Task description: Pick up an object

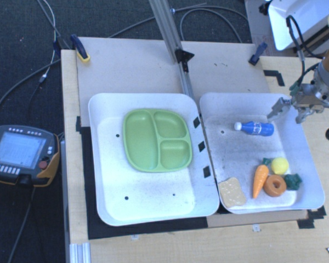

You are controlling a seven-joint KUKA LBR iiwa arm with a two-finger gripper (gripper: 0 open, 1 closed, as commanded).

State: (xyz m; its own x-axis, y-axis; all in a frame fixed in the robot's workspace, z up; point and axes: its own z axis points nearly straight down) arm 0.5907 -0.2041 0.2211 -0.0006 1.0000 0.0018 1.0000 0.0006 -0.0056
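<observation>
The right bin (304, 147) holds every loose object. A blue bottle (256, 128) with a white cap lies on its side in the far half of that bin, cap pointing left. Toward the near right corner sits a cluster: an orange carrot (259, 180) lying lengthwise, a brown ring-shaped doughnut (274, 186) just beside it on the right, a yellow lemon (279, 165) just beyond the doughnut, and a dark green leafy piece (293, 181) touching the doughnut's right side. A pale cracker-like slice (232, 192) rests at the near left corner of the same bin.

The claw (290, 110) hangs over the far right corner of the right bin, right of the bottle and apart from it. Its two fingers are spread, with nothing between them. The grey arm (324, 86) enters from the right edge, an orange band showing above the wrist.

The left bin (104, 163) carries a light green divided plate (157, 139) with three compartments, set in the far middle of the bin.

Both bins sit side by side on the pale worktop (126, 64). A metal pole (167, 21) slants up from the far gap between the bins. Blue clamps (79, 48) grip the worktop's far corners. On the dark floor to the left lies a control pendant (22, 155) with a lit screen, its cables trailing away.
</observation>
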